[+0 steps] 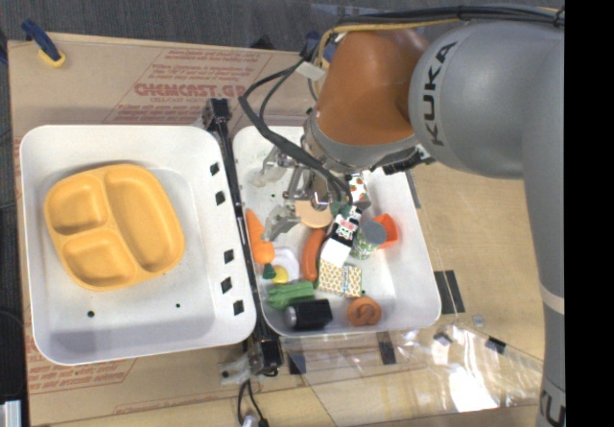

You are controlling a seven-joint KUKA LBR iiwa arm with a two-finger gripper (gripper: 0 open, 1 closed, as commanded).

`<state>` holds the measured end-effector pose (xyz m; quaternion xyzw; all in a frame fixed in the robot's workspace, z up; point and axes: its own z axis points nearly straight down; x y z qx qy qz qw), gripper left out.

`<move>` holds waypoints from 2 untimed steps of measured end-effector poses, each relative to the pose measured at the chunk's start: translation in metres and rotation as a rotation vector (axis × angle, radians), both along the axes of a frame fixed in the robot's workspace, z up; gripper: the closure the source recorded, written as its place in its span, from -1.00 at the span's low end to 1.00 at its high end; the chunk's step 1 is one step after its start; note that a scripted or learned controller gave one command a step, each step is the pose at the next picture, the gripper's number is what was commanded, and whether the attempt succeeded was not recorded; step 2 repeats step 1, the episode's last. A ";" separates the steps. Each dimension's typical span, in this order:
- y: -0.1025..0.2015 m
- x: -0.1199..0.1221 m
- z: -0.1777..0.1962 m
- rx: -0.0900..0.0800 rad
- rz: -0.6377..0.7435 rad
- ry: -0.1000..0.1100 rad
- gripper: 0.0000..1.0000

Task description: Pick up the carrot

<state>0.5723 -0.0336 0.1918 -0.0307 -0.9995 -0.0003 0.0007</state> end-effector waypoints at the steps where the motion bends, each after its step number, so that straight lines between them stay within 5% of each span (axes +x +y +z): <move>1: -0.063 0.028 -0.104 -0.002 0.038 0.003 -1.00; 2: -0.063 0.028 -0.104 -0.002 0.038 0.003 -1.00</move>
